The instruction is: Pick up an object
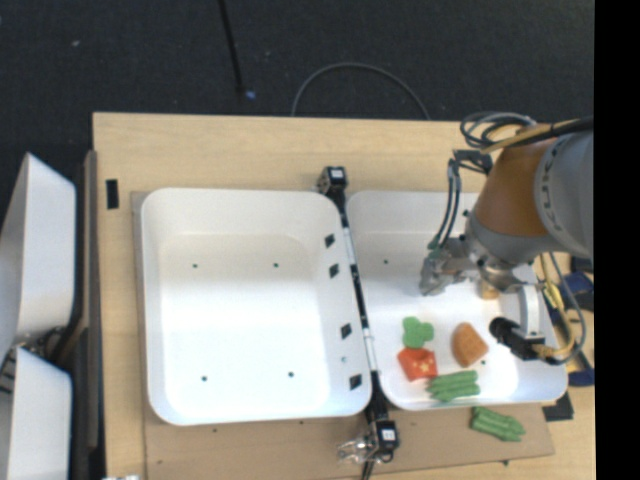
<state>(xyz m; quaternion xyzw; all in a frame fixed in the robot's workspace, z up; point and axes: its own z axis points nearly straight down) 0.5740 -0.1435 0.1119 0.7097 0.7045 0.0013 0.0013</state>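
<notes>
My gripper (437,274) hangs over the right bin (385,230), and I cannot tell if it is spread or pinched. The toys lie near it at the bin's front: a green piece (416,331), a red one (418,363) and an orange one (468,344). I think I should pick just one, line up right above it, then go straight down.
</notes>
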